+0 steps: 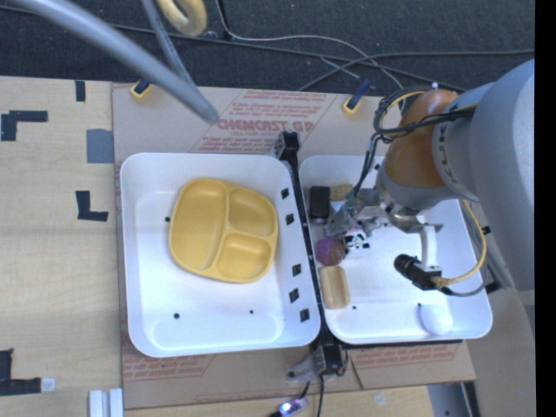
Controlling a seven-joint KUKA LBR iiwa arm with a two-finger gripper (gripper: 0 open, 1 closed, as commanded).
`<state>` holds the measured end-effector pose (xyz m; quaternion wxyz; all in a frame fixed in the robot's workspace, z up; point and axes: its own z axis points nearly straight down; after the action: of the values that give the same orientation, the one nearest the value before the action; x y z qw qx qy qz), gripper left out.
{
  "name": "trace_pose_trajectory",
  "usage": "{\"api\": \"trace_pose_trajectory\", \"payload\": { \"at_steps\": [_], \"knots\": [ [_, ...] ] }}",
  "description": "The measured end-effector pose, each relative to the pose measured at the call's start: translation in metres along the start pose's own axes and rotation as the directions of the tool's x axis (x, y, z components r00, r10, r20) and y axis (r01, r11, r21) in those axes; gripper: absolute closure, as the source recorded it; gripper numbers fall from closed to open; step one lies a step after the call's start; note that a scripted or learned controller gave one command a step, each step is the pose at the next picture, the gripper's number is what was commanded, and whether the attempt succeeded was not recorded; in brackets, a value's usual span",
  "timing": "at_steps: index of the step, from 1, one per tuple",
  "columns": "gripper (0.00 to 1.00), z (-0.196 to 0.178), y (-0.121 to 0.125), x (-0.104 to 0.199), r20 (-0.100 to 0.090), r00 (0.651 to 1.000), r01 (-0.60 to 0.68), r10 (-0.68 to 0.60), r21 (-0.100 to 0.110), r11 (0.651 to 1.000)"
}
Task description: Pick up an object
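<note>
A: Where does the end effector point(346, 229) sit?

B: It hangs low over the right bin point(452, 324), near that bin's left wall, carried by the grey arm point(512, 163) with its orange band point(417, 150). Whether it is wide, narrow or holding anything cannot be told; the wrist hardware hides that part.

A: Which objects lie in the right bin?

B: A purple object point(329, 251) rests just beside the end effector, on its lower side. A tan block point(334, 287) lies just below the purple object, against the left wall. A dark rectangular object point(319, 202) sits nearer the bin's far left corner. A white rounded object point(435, 319) lies in the near right corner, well apart from the others.

A: And the left bin point(143, 320)?

B: It holds a yellow divided plate point(223, 229), placed toward the far half, with three compartments facing up.

A: What carries the bins?

B: A cardboard sheet point(269, 115) on the wooden counter point(52, 268); the bins touch along their shared edge.
</note>
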<state>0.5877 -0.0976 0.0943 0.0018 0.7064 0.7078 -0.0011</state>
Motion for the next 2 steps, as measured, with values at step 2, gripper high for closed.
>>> {"api": "trace_pose_trajectory", "payload": {
  "at_steps": [2],
  "knots": [
    [1.00,-0.105,0.005,0.003,-0.004,1.000,0.000,0.000,0.000,1.000]
  ]
}}
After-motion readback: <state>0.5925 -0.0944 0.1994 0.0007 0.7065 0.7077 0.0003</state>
